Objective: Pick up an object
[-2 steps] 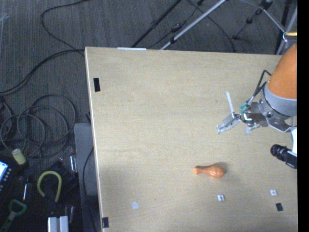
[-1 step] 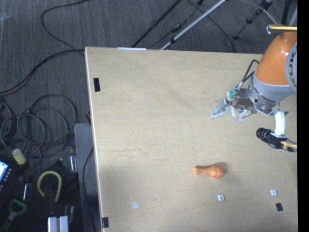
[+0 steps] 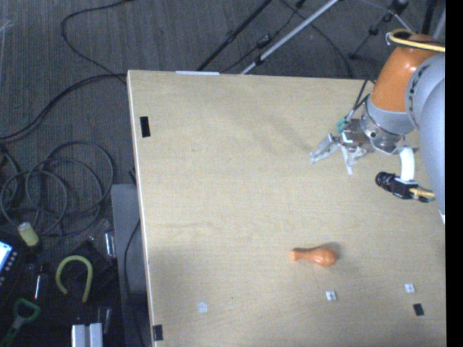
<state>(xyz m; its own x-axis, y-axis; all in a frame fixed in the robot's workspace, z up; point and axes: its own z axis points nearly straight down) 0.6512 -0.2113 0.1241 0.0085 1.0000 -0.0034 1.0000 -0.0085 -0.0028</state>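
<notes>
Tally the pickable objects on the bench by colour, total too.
Orange: 1, the orange pear-shaped object, lying on the bench.
Total: 1.
The gripper is apart from it.

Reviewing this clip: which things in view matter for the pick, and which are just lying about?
For the job:
- orange pear-shaped object lying on the wooden board
- hand, up and to the right of the object, apart from it

Lying about:
- cables on the floor
- green hook-shaped tool
- stand legs
</notes>
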